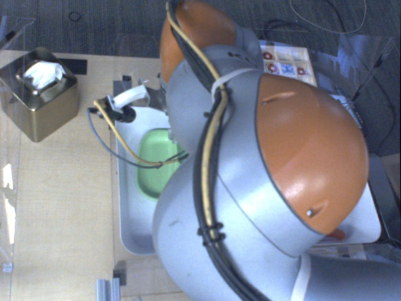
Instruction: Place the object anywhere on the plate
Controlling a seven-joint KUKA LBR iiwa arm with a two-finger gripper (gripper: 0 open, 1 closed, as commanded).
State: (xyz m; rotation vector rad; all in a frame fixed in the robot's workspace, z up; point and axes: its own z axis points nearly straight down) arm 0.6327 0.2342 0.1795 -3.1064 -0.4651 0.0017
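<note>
Plate (155, 165) lies in the bin (128, 224), partly under the arm (250, 187).

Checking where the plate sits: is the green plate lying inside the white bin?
Yes, the green plate lies flat on the floor of the white bin, partly hidden by the arm.

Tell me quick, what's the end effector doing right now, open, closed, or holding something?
End effector: cannot be told; the grey and orange arm covers the bin and most of the green plate.

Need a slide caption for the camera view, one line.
Grey-and-orange KUKA arm looms over the shallow white bin, hiding most of the light green plate; a brass-coloured box sits at left.
</note>
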